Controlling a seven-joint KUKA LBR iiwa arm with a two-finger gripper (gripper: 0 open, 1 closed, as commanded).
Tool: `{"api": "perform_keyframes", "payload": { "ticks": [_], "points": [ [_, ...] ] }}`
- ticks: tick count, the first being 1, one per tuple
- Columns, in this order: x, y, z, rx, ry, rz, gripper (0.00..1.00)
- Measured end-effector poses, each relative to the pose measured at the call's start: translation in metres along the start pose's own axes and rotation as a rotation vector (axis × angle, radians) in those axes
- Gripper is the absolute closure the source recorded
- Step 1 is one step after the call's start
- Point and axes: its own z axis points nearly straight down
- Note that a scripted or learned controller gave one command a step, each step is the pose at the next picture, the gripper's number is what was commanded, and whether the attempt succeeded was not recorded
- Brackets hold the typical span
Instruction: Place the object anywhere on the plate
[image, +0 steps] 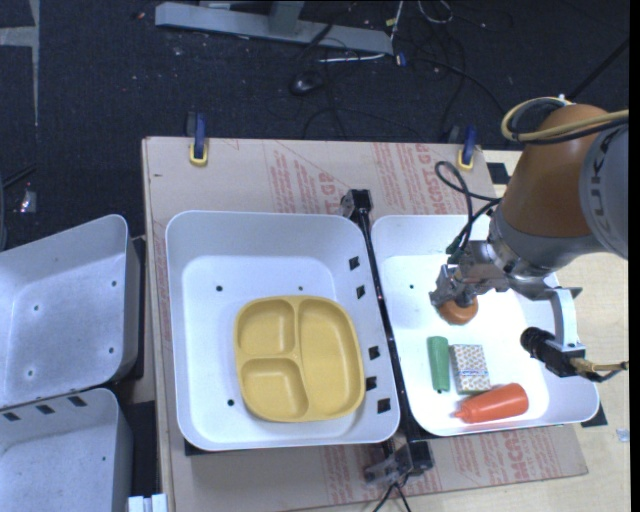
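Note:
A yellow plate (298, 357) with three compartments lies in the left bin (200, 260). In the right bin (410, 250) my gripper (456, 297) reaches down from the right, directly over a small round orange object (460, 311) that peeks out below it. Whether the orange object sits between the fingers is hidden by the wrist. Closer to the front of that bin lie a green stick (438, 363), a small patterned packet (470, 367) and an orange-red bottle-shaped object (493, 403).
The arm's orange band and grey wrist (555, 200) hang over the right bin's back right. A black divider (375, 310) runs between the two bins. Two white trays (60, 300) lie off the bench to the left.

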Motion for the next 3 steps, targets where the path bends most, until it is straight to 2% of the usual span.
{"api": "perform_keyframes", "payload": {
  "ticks": [1, 3],
  "points": [
    [0.053, -0.002, 0.006, -0.001, 0.0, 0.0, 1.0],
    [0.171, -0.012, -0.015, -0.003, 0.0, -0.002, 1.0]
  ]
}}
